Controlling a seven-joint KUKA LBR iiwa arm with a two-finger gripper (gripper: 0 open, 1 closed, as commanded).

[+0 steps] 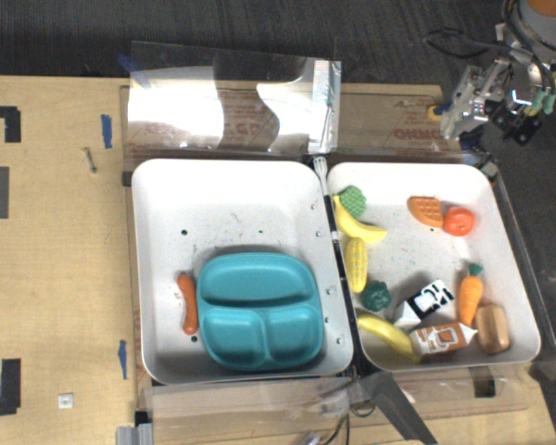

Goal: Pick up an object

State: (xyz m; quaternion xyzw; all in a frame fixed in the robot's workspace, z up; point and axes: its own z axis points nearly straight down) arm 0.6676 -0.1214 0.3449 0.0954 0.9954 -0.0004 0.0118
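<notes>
Carrot, orange with green top, in right bin; tool state unclear

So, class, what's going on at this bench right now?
A robot arm is set to pick up an object. Its gripper hangs beyond the far corner of the right bin, carrying nothing visible. Toy food lies in that bin, including a carrot and corn. The left bin holds a teal tray and a sausage.

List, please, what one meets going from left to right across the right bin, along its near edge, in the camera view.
yellow banana → brown carton → brown bread roll
</notes>
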